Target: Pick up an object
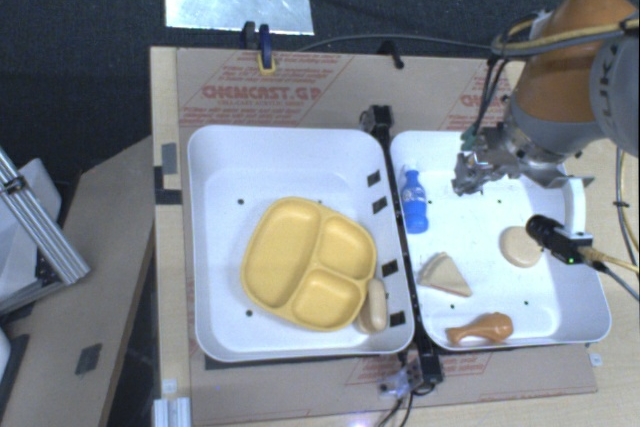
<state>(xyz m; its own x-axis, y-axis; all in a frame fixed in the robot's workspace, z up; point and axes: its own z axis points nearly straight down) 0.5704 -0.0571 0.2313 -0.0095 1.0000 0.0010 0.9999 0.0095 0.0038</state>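
My gripper (468, 177) hangs over the back part of the right bin (580, 325), with nothing seen between its fingers. To its left, a small blue bottle (413, 201) lies along the divider side of that bin. A beige round piece (520, 247) rests toward the right. A tan wedge (444, 274) sits near the middle front, and a brown drumstick-shaped toy (480, 328) lies at the front edge. The gripper is above and apart from all of these.
The left bin (215, 215) holds a yellow divided tray (308, 262) with a pale oblong piece (374, 306) against its right corner. A black bar (395, 225) runs between the two bins. The orange wrist band (575, 45) looms at the upper right.
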